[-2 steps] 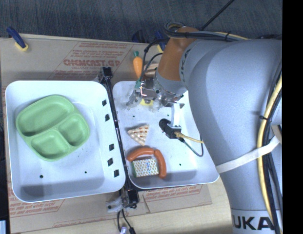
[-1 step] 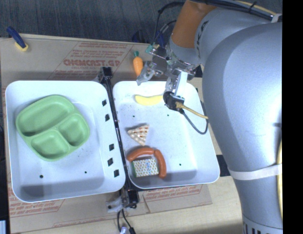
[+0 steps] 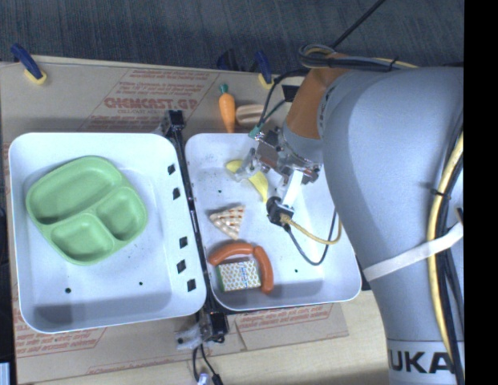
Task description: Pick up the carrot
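Cardboard-topped bench, two white bins; carrot (image 3: pixel 226 111) lies outside the right bin's (image 3: pixel 329 283) far rim, untouched; gripper (image 3: pixel 269 167) hovers inside that bin; grip state unclear; pickup remains.

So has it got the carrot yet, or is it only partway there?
Done so far: nothing that shows. The carrot lies on the cardboard just beyond the right bin, outside its far rim, and nothing is touching it. In hand: the gripper hangs over that bin's far end near a yellow piece, a little short of the carrot. Left: reaching it, gripping and lifting.
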{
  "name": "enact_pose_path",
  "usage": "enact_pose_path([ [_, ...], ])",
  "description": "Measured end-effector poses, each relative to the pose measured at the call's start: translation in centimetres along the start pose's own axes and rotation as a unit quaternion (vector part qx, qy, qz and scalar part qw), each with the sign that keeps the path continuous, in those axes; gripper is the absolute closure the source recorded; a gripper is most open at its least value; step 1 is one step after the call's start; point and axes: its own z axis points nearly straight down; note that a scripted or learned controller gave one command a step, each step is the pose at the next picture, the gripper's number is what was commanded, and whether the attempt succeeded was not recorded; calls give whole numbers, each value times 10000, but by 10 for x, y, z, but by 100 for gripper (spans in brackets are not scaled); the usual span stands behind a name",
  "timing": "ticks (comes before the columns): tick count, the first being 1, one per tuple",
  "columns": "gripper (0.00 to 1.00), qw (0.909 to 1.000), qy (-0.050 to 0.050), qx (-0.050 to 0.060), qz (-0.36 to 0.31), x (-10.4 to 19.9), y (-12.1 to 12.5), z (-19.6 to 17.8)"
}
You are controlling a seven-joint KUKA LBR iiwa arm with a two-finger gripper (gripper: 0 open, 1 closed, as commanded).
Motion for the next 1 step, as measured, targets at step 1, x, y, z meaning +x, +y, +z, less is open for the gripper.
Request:
enact_pose_path([
  [1, 0, 9890, 6, 5, 1481, 38, -6, -1],
])
